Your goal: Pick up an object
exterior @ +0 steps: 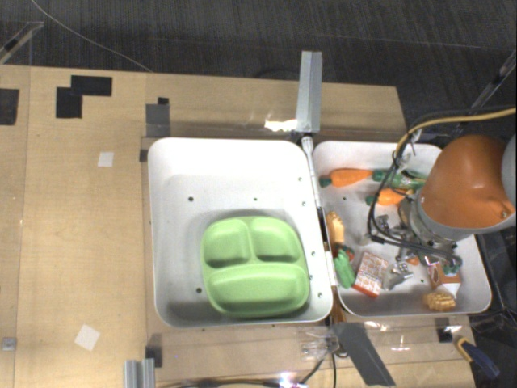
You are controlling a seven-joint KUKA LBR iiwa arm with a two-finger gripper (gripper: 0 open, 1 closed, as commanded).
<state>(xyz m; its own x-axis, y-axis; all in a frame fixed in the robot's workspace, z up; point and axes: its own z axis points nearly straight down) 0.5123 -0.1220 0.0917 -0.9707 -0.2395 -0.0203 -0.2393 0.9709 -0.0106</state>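
In the right bin (485, 293), low among the clutter, the pincer (401, 272) hangs under the arm's (467, 186) orange band, pointing down near the bin's floor; whether it is apart, together or clamped on anything I cannot tell, since the wrist and cables hide it. The nearest candidate is the packet (371, 272), red and white, lying flat just beside the pincer on its left, its long axis running roughly from the bin's far side toward the near wall. Beyond it, further left, a green piece (345, 268) lies against the divider. A brown nut-like lump (440, 301) sits near the front wall, to the pincer's right and nearer the camera. The carrot (352, 178) lies well apart, along the back wall. The left bin (174, 176) holds a green tray (254, 265). Judging from this, the packet is the likeliest target, calling for a short shift leftward.
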